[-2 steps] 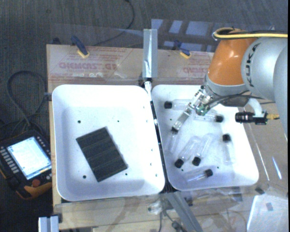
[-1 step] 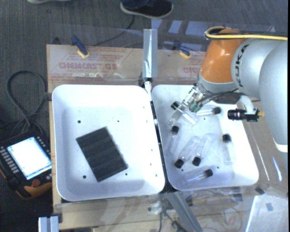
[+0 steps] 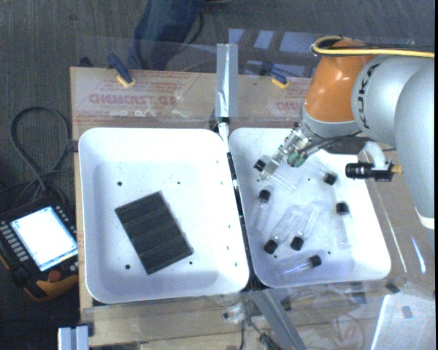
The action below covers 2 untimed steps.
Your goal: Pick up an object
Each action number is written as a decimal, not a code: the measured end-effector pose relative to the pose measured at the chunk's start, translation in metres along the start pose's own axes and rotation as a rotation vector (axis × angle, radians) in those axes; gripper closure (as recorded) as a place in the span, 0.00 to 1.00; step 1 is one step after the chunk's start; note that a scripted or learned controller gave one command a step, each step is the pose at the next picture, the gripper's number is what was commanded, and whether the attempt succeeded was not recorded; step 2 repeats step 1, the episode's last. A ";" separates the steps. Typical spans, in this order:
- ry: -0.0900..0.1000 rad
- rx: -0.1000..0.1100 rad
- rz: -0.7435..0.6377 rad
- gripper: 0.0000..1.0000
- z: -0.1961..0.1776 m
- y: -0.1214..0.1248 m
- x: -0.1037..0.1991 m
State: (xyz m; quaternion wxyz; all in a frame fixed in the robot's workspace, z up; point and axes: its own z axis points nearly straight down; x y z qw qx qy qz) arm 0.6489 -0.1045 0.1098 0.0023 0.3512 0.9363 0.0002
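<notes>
the two-finger gripper hangs over the right white bin's upper-left part, beside a clear black-capped vial; its state i cannot tell. more vials lie scattered below it in that bin. being clear and round, they could roll away, and the grasp would come up bare.

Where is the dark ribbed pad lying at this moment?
In the camera view, the dark ribbed pad lies flat in the left white bin, in its lower middle part, turned at an angle, away from the right bin with its clear vials.
</notes>
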 end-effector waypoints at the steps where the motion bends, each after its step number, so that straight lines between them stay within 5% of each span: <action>1: 0.003 0.001 0.117 1.00 -0.074 0.037 0.014; 2: 0.003 0.001 0.117 1.00 -0.074 0.037 0.014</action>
